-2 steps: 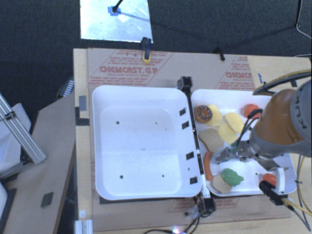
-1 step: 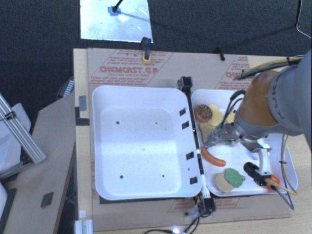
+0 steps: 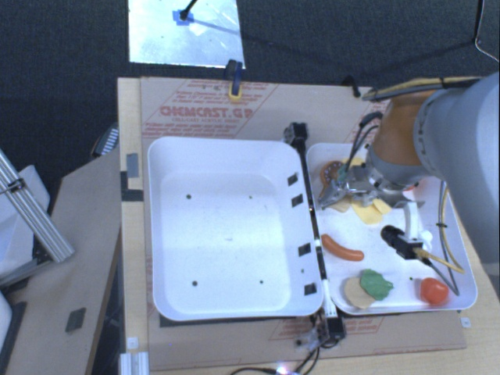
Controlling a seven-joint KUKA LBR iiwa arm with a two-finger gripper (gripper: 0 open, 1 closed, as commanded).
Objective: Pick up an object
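The right bin (image 3: 466, 283) holds several toy foods. An orange-red sausage (image 3: 342, 248) lies near its left wall. A green leafy piece (image 3: 376, 284) rests on a tan disc (image 3: 355, 294) at the front. A red tomato (image 3: 434, 290) sits at the front right. Yellow cheese pieces (image 3: 369, 211) lie in the middle, and a brown round piece (image 3: 331, 170) is at the back left. My gripper (image 3: 342, 187) hangs low over the back left of this bin, between the brown piece and the cheese. The grey arm (image 3: 445, 139) covers the bin's back right.
The left bin (image 3: 168, 209) stands beside the right one, with black clips (image 3: 301, 201) along the shared wall. Both rest on a cardboard sheet (image 3: 207, 108). A shiny metal plate (image 3: 183, 22) lies behind the bench, and a metal rail (image 3: 31, 217) stands at the far left.
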